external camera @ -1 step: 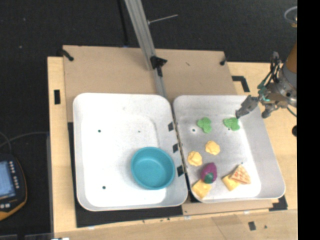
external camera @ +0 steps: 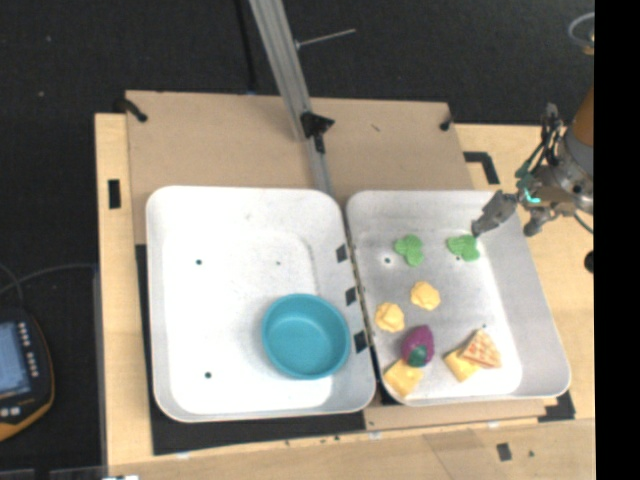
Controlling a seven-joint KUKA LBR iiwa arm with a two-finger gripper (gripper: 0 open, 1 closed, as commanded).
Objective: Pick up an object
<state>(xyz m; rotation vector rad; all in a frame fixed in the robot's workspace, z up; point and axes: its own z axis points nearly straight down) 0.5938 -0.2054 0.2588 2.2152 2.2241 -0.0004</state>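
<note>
My gripper hangs over the upper right corner of the right bin, open, with nothing between its fingers. Its left finger points down toward a small green piece just below and left of it. A second green piece lies further left. Two yellow lumps sit mid-bin. At the bin's front lie a purple piece, a yellow block and an orange-and-yellow wedge.
The left bin holds a blue bowl near its front right corner. A grey metal post slants up from between the bins at the back. A handheld controller lies off the bench at left.
</note>
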